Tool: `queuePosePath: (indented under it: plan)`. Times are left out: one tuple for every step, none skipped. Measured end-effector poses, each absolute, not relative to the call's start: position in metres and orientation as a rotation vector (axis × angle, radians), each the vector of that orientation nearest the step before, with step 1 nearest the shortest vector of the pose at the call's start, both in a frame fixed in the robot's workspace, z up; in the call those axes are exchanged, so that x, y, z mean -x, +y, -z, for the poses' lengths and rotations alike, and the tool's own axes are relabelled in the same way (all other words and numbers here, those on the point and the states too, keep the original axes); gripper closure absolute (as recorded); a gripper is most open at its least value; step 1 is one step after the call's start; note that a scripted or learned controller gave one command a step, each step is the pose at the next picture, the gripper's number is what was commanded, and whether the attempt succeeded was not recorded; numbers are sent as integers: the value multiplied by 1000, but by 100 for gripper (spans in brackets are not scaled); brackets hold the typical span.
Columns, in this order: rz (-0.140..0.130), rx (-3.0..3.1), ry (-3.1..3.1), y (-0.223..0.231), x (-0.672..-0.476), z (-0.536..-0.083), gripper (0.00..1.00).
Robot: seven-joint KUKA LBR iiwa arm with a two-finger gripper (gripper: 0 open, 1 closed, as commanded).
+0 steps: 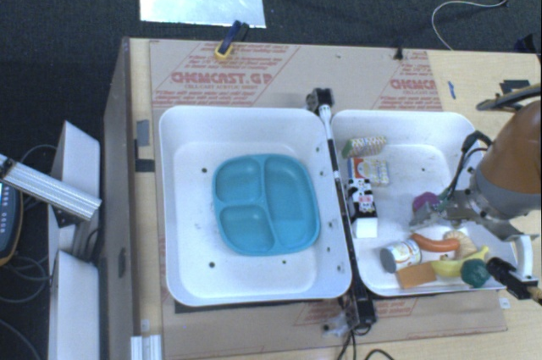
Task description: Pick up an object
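Note:
The right bin (440, 138) holds a heap of small objects. A purple piece (423, 202) lies near the middle, with an orange sausage-shaped toy (437, 242) just in front of it. Near the front wall are a small can (400, 255) on its side, a brown block (415, 275), a yellow banana (456, 266) and a dark green piece (475, 272). At the bin's left side are a cow-patterned box (362, 197), a white cube (366, 227) and a wrapped packet (364, 146). My gripper (436, 216) hangs low over the bin's right half, between the purple piece and the sausage toy.
A blue divided plate (265, 203) lies in the left bin (186, 146). The arm's grey wrist and orange band (512, 159) cover the right bin's right edge. A black cable (468, 159) loops by the wrist. A yellow and blue tool (229, 41) rests on the cardboard behind the bins.

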State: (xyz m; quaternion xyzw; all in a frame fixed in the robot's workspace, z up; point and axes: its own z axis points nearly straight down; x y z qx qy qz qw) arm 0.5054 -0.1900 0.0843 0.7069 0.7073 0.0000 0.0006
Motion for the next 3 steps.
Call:
queuePosePath:
  plan:
    - [-4,-2215,2223,-159,-590,-137,0]
    - [0,-2219,2223,-165,-558,-111,0]
    - [0,-2219,2222,-168,-547,-84,0]
